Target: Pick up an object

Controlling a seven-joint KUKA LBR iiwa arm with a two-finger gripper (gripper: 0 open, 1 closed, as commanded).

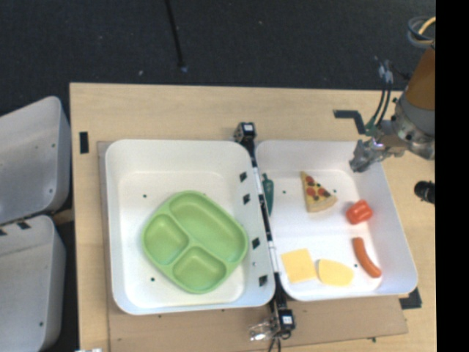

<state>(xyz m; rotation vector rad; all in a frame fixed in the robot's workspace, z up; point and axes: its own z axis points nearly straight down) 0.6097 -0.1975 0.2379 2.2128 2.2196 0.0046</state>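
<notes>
The right bin [381, 169] holds a pizza slice [317, 192], a small red pepper [359, 212], a sausage [366, 257], a square yellow cheese slice [297, 265] and a rounded yellow piece [335, 272]. A dark green item [268, 193] lies against that bin's left wall. My gripper [364, 157] hangs over the bin's far right corner, above and right of the pizza slice and apart from every object. Nothing shows in its grasp.
The left bin [121, 196] holds a light green divided plate [194, 241]. Black clips [257, 218] line the ridge between the bins. White chairs [29, 167] stand left of the bench. The arm's orange band [421, 79] is at the right edge.
</notes>
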